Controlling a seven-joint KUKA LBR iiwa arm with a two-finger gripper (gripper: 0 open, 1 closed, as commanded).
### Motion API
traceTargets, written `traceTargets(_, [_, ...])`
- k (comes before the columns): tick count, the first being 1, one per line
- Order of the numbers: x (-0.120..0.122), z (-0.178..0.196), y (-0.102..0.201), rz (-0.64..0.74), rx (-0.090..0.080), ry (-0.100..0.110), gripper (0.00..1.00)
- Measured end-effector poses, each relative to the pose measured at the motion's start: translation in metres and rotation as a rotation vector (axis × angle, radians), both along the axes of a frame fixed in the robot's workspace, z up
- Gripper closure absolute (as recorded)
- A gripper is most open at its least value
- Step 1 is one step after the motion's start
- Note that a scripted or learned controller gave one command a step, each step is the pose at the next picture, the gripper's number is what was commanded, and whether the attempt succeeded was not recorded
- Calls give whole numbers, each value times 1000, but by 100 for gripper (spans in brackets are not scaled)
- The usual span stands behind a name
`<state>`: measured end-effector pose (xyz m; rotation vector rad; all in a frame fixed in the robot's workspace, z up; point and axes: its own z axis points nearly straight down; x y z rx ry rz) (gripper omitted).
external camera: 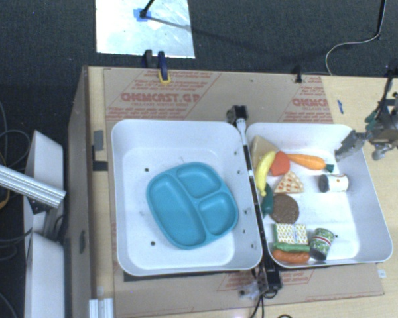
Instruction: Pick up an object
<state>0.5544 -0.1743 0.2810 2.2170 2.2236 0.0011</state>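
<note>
Smooth matt plastic forms the blue tray (191, 204) and white bins (129, 151); the bench (205, 91) is printed cardboard.

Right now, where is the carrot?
The carrot lies in the right bin, near its far wall, with the red pepper and banana just to its left and the pizza slice below it.

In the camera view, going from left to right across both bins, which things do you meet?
Blue divided plate → banana → carrot → white roll → the hand at the right bin's far edge.
</note>
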Motion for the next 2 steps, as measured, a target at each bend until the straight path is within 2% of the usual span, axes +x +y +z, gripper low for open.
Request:
traceTargets(1, [104,-100,48,2,3,5,0])
traceTargets(2, [77,-124,8,-2,-1,1,0])
